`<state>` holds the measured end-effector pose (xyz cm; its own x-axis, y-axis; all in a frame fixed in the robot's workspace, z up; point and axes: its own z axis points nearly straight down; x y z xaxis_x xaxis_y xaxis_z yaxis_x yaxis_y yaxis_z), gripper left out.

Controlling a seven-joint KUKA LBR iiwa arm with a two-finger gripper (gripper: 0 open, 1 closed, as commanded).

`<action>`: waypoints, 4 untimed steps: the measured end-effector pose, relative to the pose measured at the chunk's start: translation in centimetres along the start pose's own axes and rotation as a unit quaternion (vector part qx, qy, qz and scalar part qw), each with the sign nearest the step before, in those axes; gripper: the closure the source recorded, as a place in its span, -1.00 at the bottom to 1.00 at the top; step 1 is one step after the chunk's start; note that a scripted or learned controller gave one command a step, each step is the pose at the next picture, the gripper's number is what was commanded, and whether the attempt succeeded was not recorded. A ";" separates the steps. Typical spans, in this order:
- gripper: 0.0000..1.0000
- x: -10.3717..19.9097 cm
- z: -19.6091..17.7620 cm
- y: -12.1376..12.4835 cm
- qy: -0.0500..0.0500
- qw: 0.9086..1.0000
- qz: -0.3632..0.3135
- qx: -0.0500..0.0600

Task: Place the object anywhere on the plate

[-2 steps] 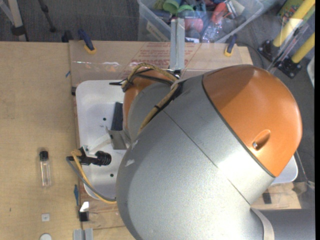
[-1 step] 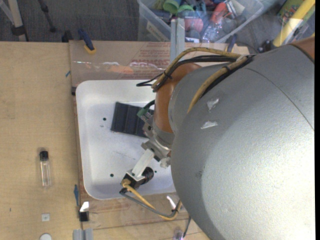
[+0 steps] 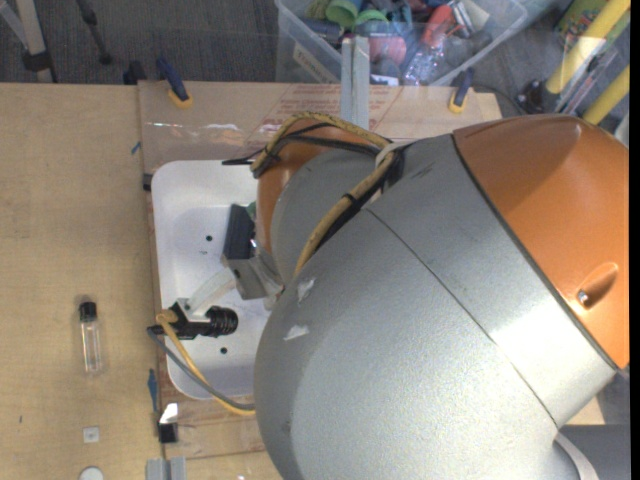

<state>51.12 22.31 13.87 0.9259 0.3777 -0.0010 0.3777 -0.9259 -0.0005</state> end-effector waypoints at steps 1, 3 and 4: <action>1.00 -2.6 4.9 -1.1 0.004 0.995 0.096 0.001; 1.00 -2.1 4.8 0.8 0.006 0.978 -0.210 -0.001; 1.00 -4.6 2.3 2.5 -0.002 0.927 -0.375 0.001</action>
